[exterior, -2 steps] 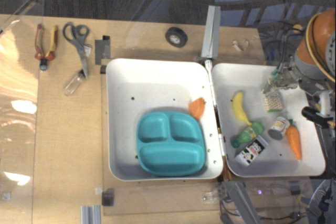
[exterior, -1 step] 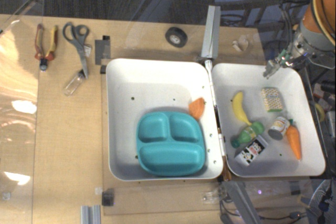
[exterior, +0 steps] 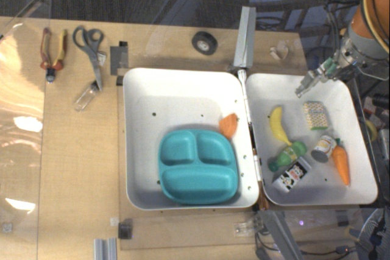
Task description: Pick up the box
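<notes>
The box (exterior: 315, 114), a small patterned carton, lay flat in the upper right of the frame inside the right bin (exterior: 365, 192); it looked light and stiff but thin-walled, so I would judge a pinch across its short sides safest, without squeezing hard. The gripper (exterior: 308, 83) hung just above and left of it over the bin's upper edge, its fingers apart and holding nothing. That bin also held a banana (exterior: 278, 125), a green bottle (exterior: 285, 157), a small black-and-white carton (exterior: 290, 176), a can (exterior: 323, 147) and a carrot (exterior: 340, 165), while the left bin (exterior: 140, 131) held a teal divided tray (exterior: 198, 166) and an orange piece (exterior: 228, 125).
</notes>
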You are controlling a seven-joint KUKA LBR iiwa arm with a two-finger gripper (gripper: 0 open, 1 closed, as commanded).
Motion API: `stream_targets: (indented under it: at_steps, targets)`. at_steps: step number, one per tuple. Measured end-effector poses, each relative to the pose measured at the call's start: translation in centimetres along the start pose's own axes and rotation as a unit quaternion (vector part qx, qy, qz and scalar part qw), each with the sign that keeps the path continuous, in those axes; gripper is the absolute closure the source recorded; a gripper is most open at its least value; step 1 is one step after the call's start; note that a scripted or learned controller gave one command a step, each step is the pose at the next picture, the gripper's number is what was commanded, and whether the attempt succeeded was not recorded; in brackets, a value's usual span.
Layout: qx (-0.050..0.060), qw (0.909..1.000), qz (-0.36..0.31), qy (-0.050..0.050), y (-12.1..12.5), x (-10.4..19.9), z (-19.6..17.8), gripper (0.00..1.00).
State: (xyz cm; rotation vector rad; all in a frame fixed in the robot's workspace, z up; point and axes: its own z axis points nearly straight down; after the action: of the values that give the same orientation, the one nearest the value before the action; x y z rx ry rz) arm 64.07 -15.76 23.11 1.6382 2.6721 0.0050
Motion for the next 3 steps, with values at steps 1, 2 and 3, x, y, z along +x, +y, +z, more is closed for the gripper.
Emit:
stream_targets:
  at_steps: [1, 2, 3]
  targets:
    - [0.002, 1.0, -0.001, 0.001, -1.8, -4.2, 6.5, 0.0]
    - [0.001, 0.9998, 0.018, 0.001, -0.6, -4.9, 14.1, 0.0]
    - [-0.001, 0.9999, 0.015, -0.002, -0.3, -4.9, 12.7, 1.0]
